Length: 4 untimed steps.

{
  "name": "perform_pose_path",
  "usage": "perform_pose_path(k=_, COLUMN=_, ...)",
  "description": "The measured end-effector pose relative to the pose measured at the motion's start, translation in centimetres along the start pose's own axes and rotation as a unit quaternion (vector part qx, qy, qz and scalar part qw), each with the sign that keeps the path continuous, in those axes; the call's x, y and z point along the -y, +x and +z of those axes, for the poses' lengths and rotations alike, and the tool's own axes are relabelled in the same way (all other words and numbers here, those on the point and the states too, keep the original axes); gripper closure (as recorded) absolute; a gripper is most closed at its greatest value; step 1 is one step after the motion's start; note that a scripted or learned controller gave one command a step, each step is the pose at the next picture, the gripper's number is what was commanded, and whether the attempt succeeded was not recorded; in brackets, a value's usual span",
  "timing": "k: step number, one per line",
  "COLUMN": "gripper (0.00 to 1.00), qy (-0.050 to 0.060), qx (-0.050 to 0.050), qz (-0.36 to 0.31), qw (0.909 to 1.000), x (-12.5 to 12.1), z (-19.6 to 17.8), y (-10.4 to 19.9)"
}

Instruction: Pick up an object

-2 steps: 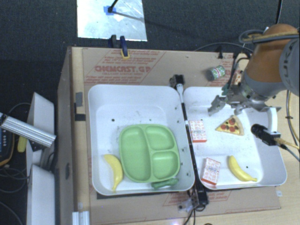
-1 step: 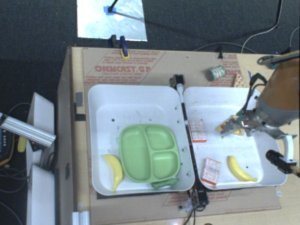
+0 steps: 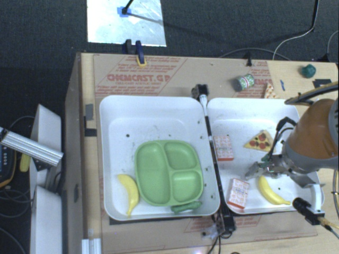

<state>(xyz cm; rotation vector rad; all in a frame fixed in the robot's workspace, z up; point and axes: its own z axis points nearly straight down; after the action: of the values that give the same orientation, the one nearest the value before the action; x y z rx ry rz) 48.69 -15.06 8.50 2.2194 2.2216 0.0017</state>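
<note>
In the right bin point(image 3: 249, 106) lie a yellow banana point(image 3: 272, 191), a pizza slice point(image 3: 259, 141) and two small pink-and-white cartons point(image 3: 223, 147) point(image 3: 238, 192). My gripper point(image 3: 260, 169) hangs low over this bin, just above the banana's upper end and below the pizza slice. The grey arm with its orange band point(image 3: 315, 136) reaches in from the right and hides the bin's right side. Nothing shows held in the gripper.
The left bin point(image 3: 153, 107) holds a green divided plate point(image 3: 169, 172), a second banana point(image 3: 128, 192) and a green utensil point(image 3: 185, 207). A small can point(image 3: 244, 81) and a teal ball point(image 3: 309, 70) sit on the bench behind the bins.
</note>
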Motion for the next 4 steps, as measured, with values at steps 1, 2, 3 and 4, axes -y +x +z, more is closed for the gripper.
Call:
perform_pose_path(k=1, gripper=0.00, qy=-0.002, qx=0.001, qz=0.000, qw=1.0000, x=-0.1, z=-13.1, y=-3.3)
perform_pose_path(k=2, gripper=0.00, qy=0.001, qx=0.000, qz=-0.001, qw=1.0000, x=0.0, z=-7.5, y=-0.5)
perform_pose_path(k=3, gripper=0.00, qy=0.001, qx=0.000, qz=-0.001, qw=1.0000, x=0.0, z=-0.8, y=3.0)
perform_pose_path(k=4, gripper=0.00, qy=-0.001, qx=0.001, qz=-0.002, qw=1.0000, x=-13.6, z=-1.0, y=-0.4)
